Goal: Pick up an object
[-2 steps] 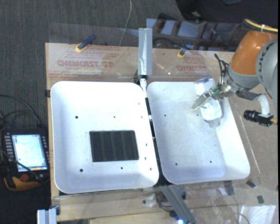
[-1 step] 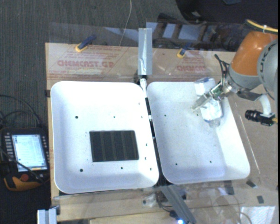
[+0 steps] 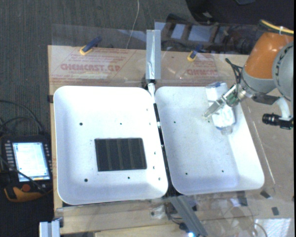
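A black ribbed rectangular pad (image 3: 120, 153) lies flat in the left bin (image 3: 74, 112), towards its front. In the right bin (image 3: 197, 157), near the far right corner, sits a clear plastic object (image 3: 226, 121), with a white and blue item (image 3: 216, 89) just behind it. My gripper (image 3: 215, 109) hangs over these two things, reaching in from the right under the orange band (image 3: 264, 58) of the arm. It overlaps the clear object in the view, and I cannot see whether it touches it.
A grey divider strip (image 3: 153, 58) stands behind the seam between the bins. Two clamps (image 3: 90, 45) hold the board at the back. A teach pendant (image 3: 28, 162) lies on the floor to the left.
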Controlling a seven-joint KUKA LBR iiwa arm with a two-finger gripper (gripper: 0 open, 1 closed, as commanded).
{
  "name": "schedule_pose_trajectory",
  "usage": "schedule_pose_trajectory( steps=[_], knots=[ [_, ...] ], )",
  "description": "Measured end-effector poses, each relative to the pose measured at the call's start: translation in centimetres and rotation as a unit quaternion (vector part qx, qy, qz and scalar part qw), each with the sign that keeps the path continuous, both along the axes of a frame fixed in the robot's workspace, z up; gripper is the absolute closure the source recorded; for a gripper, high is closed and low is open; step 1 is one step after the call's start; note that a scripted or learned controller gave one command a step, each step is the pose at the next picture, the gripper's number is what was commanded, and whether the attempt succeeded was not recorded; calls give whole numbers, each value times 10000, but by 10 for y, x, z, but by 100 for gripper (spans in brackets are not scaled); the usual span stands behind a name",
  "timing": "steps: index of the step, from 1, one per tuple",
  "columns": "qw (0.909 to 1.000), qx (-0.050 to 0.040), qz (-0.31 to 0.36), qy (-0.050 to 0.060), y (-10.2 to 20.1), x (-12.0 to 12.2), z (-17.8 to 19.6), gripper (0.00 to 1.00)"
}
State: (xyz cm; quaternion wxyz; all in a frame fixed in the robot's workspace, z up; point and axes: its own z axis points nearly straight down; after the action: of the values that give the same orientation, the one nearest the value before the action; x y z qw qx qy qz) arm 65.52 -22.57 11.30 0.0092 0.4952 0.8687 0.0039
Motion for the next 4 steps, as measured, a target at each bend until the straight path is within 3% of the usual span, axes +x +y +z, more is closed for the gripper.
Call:
schedule_pose_trajectory(
  steps=[1, 2, 4],
  knots=[
    [9998, 52, 24, 195, -2, 12, -1, 0],
    [9943, 35, 1066, 78, 4, 10, -3, 0],
    [9883, 37, 1521, 117, 4, 14, -3, 0]
  ],
)
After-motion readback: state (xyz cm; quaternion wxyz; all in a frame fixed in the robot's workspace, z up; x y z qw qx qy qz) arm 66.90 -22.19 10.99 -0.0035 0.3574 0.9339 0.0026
